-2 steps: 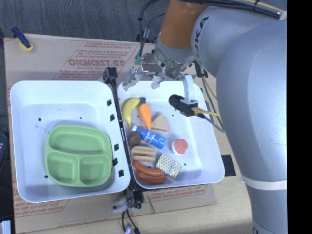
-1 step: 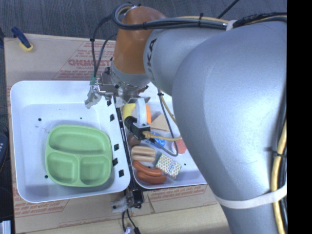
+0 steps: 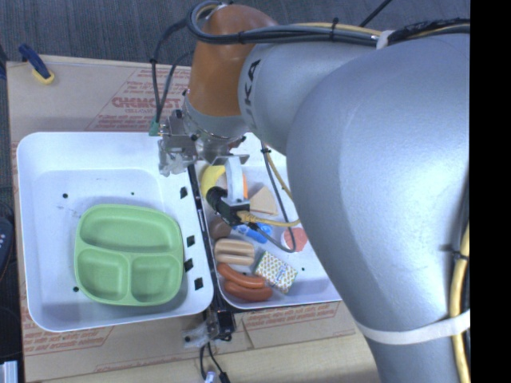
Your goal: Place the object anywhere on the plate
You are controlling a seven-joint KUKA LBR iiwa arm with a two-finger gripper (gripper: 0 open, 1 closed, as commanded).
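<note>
A light green plate [image 3: 128, 254] with three compartments lies in the left bin [image 3: 36, 182], toward its front. Nothing rests on it. The right bin [image 3: 318, 287] holds a heap of toy food: a yellow piece [image 3: 212, 179], a hot dog bun [image 3: 234, 251], a red sausage [image 3: 243, 282], a checkered packet [image 3: 276, 271], a tan wedge [image 3: 263, 203] and a blue piece [image 3: 254, 231]. My gripper [image 3: 177, 156] hangs over the back of the divider between the bins, beyond the plate's far right corner. The wrist hides its tips.
The big grey arm covers the right side of the right bin. Black clips [image 3: 190, 242] sit along the divider. A blue and yellow clamp [image 3: 36, 64] lies on the cardboard at the back left. Bare bin floor lies behind the plate.
</note>
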